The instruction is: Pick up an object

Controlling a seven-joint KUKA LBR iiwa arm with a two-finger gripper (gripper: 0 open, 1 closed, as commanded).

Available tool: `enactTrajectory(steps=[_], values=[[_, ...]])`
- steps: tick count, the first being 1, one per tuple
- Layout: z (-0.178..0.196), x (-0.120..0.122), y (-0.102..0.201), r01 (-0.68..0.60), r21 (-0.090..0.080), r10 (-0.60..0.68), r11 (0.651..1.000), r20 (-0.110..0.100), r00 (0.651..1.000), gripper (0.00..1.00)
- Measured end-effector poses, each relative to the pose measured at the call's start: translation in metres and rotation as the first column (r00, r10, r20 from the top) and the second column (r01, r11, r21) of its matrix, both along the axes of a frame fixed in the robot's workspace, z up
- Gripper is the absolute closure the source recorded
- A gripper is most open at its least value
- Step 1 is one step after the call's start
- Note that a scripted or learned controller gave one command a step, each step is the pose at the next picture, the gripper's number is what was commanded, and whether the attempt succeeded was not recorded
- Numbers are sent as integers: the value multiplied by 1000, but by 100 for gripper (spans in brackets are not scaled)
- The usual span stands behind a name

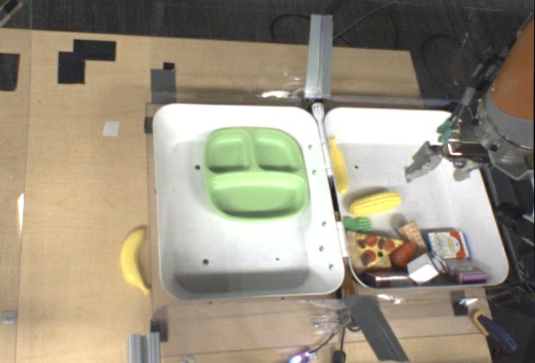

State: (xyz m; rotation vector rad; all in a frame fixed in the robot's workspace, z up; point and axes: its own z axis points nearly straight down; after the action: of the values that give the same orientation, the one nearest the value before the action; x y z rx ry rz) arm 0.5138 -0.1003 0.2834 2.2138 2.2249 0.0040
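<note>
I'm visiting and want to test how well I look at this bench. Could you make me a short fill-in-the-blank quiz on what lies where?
1. The green divided plate lies in the ____ bin.
2. The banana lies outside the bins, on the ____.
3. The corn cob is coloured ____.
4. The gripper hangs over the ____ bin.

Missing words: left; bench; yellow; right

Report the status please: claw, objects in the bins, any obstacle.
Claw open, above right bin, holding nothing. Corn cob nearest, toys piled at bin's near edge. Green tray in left bin. No obstacle.
</note>
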Motion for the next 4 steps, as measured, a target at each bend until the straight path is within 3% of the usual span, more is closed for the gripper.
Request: enactTrajectory(steps=[1, 2, 3, 4], values=[[-164, 21, 12, 41, 1, -41, 999, 10, 999, 0], [-177, 33, 11, -13, -3, 13, 1000, 54, 998, 0], [-98, -26, 19, 16, 1, -16, 1000, 2, 1000, 0], [-182, -24, 2, 38, -1, -38, 999, 8, 999, 0]])
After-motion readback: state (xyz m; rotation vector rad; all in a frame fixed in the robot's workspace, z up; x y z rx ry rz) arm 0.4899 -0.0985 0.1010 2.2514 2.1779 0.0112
